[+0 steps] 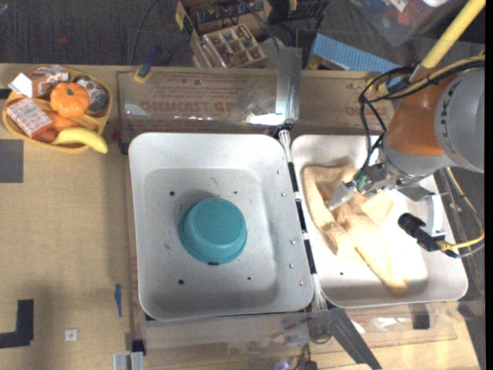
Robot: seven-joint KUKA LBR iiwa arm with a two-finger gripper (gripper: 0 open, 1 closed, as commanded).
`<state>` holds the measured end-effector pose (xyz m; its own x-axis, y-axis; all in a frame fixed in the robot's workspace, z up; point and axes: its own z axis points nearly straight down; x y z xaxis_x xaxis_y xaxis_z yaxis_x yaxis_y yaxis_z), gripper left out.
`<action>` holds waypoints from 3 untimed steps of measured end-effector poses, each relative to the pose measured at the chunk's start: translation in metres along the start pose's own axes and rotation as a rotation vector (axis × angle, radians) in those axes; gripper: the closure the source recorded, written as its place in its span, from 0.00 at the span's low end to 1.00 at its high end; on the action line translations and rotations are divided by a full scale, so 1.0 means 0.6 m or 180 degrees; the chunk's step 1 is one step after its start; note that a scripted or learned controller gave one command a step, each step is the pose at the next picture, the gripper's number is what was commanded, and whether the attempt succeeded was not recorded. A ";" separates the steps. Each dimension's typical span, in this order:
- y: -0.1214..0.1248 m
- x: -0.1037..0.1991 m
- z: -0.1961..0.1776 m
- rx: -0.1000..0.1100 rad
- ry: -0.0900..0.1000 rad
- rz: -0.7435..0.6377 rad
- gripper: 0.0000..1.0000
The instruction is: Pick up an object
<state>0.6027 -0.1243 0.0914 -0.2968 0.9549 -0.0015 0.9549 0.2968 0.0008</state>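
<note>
Left bin [154,206]: shallow and white, holding a teal bowl [215,230] set upside down near its middle.
Right bin [447,287]: shallow and white, holding a tan cloth [370,241] that covers much of its floor.
Cloth lie: rumpled, its long axis running on a slant from the bin's far left corner to its near right side; the far end is bunched and folded, the near end flatter.
Gripper [344,194]: down on the bunched far part of the cloth, touching it.
Fingers: too blurred against the cloth to tell whether they are spread or closed on it.
Arm [431,122]: reaches in from the right, orange band over the right bin's far edge, wrist angled down and to the left.
Table [54,245]: a dish of toy fruit [58,110] sits at its far left corner.
</note>
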 end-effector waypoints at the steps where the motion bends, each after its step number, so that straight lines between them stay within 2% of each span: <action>1: 0.002 -0.002 -0.012 -0.0002 -0.0004 -0.0001 1.00; 2: 0.027 -0.018 -0.108 0.0004 -0.0002 0.0732 1.00; 3: 0.071 0.077 -0.188 0.0001 -0.0002 0.0047 1.00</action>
